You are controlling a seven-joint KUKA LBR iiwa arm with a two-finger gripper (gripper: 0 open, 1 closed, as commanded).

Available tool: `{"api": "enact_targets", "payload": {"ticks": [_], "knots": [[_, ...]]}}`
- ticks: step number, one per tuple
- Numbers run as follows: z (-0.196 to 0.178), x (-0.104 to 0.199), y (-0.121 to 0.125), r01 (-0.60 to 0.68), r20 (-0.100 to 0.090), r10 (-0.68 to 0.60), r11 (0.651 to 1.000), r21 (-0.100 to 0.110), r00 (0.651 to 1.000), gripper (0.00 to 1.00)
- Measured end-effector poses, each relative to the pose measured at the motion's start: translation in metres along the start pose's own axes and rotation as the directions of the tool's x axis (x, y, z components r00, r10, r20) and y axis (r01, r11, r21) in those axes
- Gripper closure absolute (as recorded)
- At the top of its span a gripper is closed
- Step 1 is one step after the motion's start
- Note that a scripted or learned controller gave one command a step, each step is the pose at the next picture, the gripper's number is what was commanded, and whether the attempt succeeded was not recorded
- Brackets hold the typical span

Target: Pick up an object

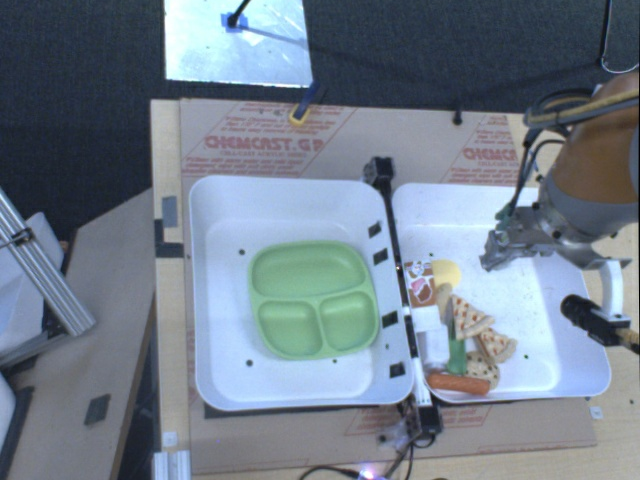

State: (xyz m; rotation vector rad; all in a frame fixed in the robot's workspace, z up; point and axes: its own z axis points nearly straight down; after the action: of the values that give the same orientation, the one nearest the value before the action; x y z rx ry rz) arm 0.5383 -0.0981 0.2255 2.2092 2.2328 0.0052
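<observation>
Toys (455,338) crowd the right bin's (570,368) near left corner: pizza wedges, a carrot, a yellow piece. We see the hand (500,251) over that bin's far part, apart from them; whether anything is gripped, we cannot tell. Left bin (215,298) carries a green tray (310,298).
</observation>
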Motion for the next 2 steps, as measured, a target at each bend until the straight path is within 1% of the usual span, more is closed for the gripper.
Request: {"api": "enact_targets", "payload": {"ticks": [1, 2], "knots": [[0.004, 0.041, 0.016, -0.001, 0.001, 0.001, 1.0, 0.0, 1.0, 1.0], [-0.008, 0.093, 0.036, 0.0, 0.0, 0.0, 1.0, -0.001, 1.0, 1.0]]}}
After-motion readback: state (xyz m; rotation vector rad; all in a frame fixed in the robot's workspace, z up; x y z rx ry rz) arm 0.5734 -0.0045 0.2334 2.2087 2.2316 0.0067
